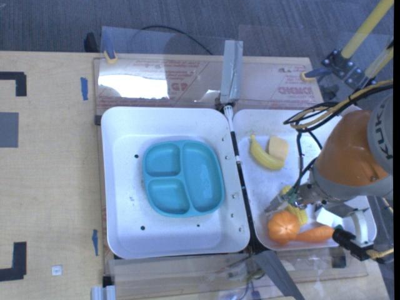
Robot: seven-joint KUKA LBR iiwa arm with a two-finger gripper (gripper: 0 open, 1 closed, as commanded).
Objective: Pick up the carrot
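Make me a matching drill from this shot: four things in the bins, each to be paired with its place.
Things:
1. carrot
2. banana
3. blue divided plate
4. orange

Places:
A. middle of the left bin
B. upper part of the right bin, beside a pale yellow block
C. near edge of the right bin, lying to the right of the orange
D. near edge of the right bin, touching the carrot's left end

Pairs: 1-C, 2-B, 3-A, 4-D
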